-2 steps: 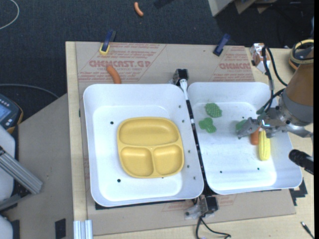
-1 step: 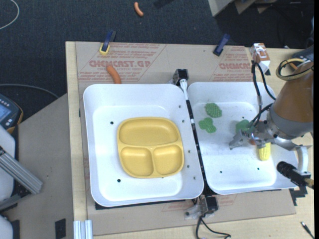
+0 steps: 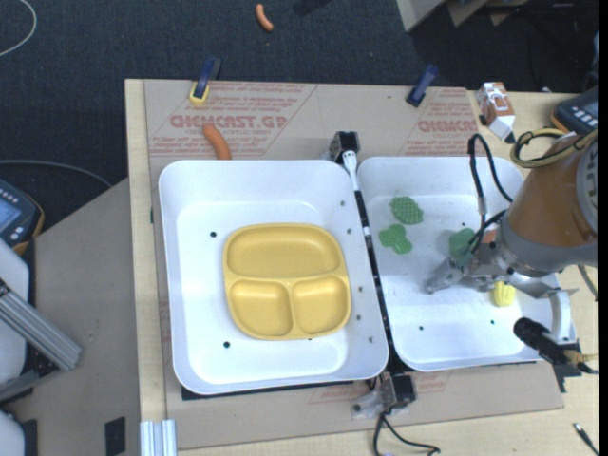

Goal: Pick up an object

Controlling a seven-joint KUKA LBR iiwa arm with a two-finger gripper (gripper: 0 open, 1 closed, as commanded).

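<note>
The gripper point(image 3: 454, 272) hung low in the right bin point(image 3: 427, 345), near a green toy point(image 3: 463, 244) and a yellow piece point(image 3: 503, 294). Whether it pinched anything could not be told. No object was visibly lifted, so the pick remained undone.

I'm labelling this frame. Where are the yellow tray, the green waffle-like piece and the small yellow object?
yellow tray point(image 3: 285, 278): camera view, centre divider.
green waffle-like piece point(image 3: 408, 209): camera view, middle.
small yellow object point(image 3: 503, 294): camera view, visible top.
</note>
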